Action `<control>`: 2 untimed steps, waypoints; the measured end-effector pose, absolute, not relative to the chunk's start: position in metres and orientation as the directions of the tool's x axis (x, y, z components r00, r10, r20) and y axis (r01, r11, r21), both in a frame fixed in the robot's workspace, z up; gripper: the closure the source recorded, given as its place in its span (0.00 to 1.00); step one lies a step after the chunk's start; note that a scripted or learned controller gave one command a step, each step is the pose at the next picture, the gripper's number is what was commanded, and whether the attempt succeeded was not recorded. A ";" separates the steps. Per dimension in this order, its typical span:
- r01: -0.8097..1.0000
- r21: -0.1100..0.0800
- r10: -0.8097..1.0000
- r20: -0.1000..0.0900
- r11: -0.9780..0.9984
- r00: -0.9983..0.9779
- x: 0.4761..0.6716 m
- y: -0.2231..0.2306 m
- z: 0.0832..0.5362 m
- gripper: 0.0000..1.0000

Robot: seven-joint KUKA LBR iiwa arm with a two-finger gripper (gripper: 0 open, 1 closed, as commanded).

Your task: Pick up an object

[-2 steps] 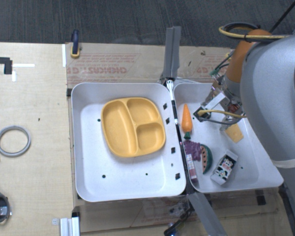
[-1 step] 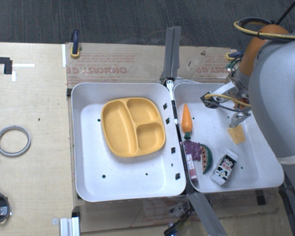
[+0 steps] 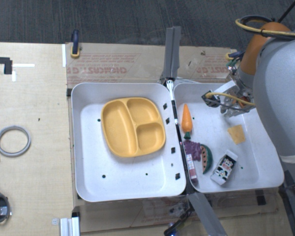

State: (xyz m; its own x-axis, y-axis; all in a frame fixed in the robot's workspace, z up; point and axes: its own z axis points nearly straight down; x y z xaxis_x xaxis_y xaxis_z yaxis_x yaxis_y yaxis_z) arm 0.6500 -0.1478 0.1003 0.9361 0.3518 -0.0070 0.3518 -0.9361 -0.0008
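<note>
Here, carrot lies lengthwise, tip pointing away; hand near.

Both bins are white. A yellow divided plate lies in the left one. In the right bin I see an orange carrot, a tan cheese slice at three o'clock, a red-and-green watermelon slice, and a black-and-white cow-patterned carton at five o'clock.
</note>
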 end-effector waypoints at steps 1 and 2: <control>0.213 -0.002 0.213 -0.004 -0.977 0.977 0.618 -0.098 0.112 1.00; 0.217 -0.002 0.217 -0.007 -0.976 0.976 0.618 -0.098 0.121 1.00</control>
State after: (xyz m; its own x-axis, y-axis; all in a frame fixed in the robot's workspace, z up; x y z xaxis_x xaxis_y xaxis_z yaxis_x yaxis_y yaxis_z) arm 0.6176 -0.0981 0.1208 0.9761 0.2171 -0.0072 0.2171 -0.9761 -0.0021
